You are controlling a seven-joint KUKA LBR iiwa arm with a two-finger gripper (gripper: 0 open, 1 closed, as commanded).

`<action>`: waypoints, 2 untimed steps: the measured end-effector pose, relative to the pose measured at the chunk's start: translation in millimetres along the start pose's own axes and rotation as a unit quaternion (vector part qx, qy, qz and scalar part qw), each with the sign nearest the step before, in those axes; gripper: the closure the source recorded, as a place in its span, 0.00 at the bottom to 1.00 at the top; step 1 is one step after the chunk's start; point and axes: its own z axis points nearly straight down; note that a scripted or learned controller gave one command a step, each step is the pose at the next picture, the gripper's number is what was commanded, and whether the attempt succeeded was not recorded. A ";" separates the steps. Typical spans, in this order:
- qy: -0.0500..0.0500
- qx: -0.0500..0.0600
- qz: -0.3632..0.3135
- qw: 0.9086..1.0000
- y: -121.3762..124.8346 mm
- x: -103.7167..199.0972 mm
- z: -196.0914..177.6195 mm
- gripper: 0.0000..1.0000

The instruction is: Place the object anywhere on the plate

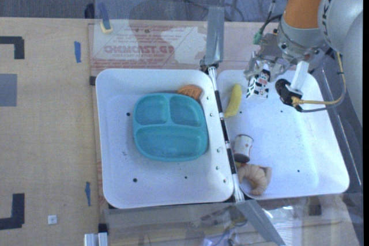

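Cow figure (258,84), black and white, sits pinched between the fingers of my gripper (259,79), raised above the far end of the right bin (323,141). Banana (233,99) lies nearby. Teal plate (170,126) rests in the left bin (115,170).

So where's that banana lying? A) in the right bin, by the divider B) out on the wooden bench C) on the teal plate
A: the banana lies in the right bin against its left wall, apart from the plate in the left bin.
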 end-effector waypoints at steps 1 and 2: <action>0.001 0.001 0.065 0.998 -77.6 59.1 24.0 1.00; 0.001 0.001 -0.062 0.998 -93.9 126.3 23.4 1.00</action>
